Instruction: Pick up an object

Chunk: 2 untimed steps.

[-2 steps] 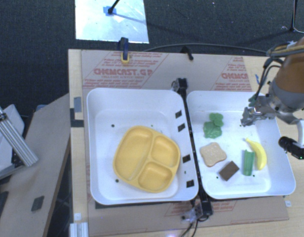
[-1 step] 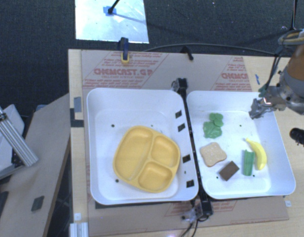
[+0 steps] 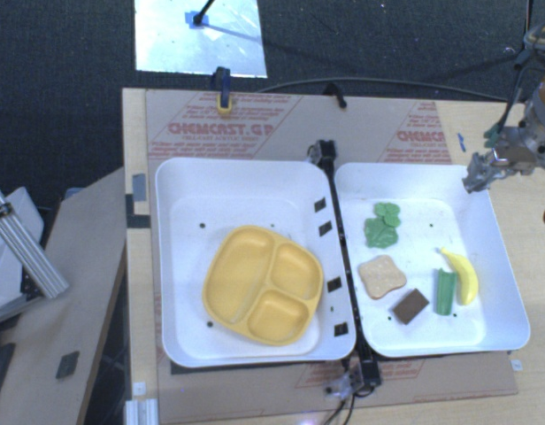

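**White bins, six things counted, gripper off to the side**

White plastic makes up the two shallow bins that sit side by side on the bench, the left bin [image 3: 180, 237] and the right bin [image 3: 502, 273], divided by a dark strip with clips.

Seen from the overhead camera, the left bin holds one thing: a yellow tray [image 3: 264, 283] with three compartments, lying flat near the bin's middle and a little toward the front.

The right bin holds five things. One green leafy piece [image 3: 382, 225] lies toward the back. One slice of toast [image 3: 381, 275] lies just in front of it. One brown block [image 3: 410, 305] sits near the toast's front right corner, close to it but apart. One green stick [image 3: 444, 291] lies lengthwise just beside one yellow banana [image 3: 464, 274]; the two look to be touching, though at this slant that is hard to confirm.

The gripper [image 3: 481, 173] hangs over the back right rim of the right bin, well apart from all five things, with the grey arm reaching in from the right. Nothing sits between its fingers, and they are too small and blurred here to tell how wide they stand.
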Each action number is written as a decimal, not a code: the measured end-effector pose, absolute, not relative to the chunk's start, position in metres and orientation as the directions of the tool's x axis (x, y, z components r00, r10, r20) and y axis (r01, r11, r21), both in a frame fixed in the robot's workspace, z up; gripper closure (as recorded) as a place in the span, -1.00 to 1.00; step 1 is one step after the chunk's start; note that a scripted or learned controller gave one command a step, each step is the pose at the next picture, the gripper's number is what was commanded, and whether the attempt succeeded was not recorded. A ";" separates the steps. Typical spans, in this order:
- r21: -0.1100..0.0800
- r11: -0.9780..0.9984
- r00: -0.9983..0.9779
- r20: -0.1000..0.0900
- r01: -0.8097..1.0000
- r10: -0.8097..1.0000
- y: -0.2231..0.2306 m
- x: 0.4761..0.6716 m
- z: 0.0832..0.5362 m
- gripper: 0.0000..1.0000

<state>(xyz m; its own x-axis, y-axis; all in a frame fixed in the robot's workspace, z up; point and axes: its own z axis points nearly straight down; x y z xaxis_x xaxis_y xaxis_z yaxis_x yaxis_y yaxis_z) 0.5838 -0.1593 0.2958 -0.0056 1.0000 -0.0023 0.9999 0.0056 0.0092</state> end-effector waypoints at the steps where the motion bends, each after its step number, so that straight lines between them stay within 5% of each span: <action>1: 0.003 0.009 -0.009 0.001 1.000 1.000 -0.099 0.589 0.282 1.00; 2: 0.003 0.009 -0.009 0.001 1.000 1.000 -0.047 0.594 0.282 1.00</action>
